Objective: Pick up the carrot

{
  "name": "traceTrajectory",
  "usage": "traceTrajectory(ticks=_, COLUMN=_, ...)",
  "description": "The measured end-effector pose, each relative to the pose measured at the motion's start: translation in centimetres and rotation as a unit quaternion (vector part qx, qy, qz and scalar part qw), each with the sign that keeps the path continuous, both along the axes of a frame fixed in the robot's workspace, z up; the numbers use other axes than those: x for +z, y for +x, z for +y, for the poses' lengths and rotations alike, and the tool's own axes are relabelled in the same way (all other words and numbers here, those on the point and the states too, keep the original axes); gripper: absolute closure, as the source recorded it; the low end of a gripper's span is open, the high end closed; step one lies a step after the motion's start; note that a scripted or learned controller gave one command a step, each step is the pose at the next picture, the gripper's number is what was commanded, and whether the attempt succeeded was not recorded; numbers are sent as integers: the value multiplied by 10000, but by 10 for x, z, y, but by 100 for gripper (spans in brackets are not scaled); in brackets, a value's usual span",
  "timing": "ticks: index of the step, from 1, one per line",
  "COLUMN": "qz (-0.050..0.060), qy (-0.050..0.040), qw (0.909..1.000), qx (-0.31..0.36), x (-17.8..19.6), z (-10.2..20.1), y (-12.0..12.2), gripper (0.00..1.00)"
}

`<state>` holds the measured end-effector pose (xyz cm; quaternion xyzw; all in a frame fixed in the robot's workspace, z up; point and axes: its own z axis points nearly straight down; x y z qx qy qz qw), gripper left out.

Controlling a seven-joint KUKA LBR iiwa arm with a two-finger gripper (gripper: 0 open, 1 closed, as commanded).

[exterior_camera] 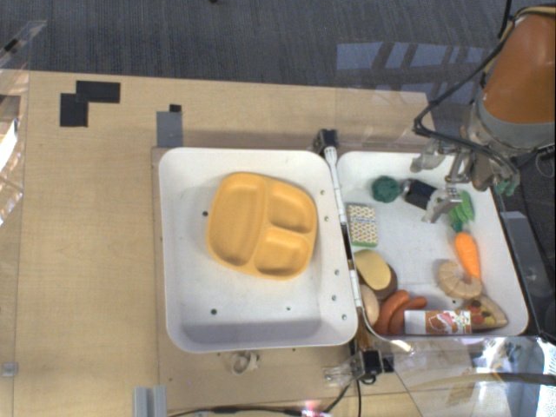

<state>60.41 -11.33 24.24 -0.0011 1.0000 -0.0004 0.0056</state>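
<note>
The carrot (468,254) is orange with a green leafy top (461,209). It lies near the right wall of the right bin (512,259), pointing toward the front. My gripper (442,183) hangs over the back of that bin, just behind and slightly left of the carrot's leaves. Its fingers stand apart with nothing between them. The grey arm with its orange band (524,68) reaches in from the upper right.
The right bin also holds a green vegetable (387,188), a small black item (419,194), a patterned packet (362,225), a potato (375,270), sausages (400,309), a bottle (447,321) and a tan shell-like piece (457,278) beside the carrot's tip. A yellow divided tray (261,224) sits in the left bin (187,311).
</note>
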Motion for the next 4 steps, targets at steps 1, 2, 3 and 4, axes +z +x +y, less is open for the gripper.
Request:
traceTrajectory(ticks=1, qz=46, qy=-3, qw=9959, qx=905, x=-106, z=-55, y=-16, gripper=0)
traceTrajectory(ticks=2, qz=-20, qy=-21, qw=9897, qx=1432, x=-153, z=-92, y=-16, gripper=0)
traceTrajectory(ticks=3, qz=-23, qy=-27, qw=9893, qx=1458, x=-152, z=-92, y=-66, gripper=0)
traceTrajectory(ticks=4, qz=-74, qy=-52, qw=9887, qx=1498, x=-138, z=-91, y=-61, gripper=100)
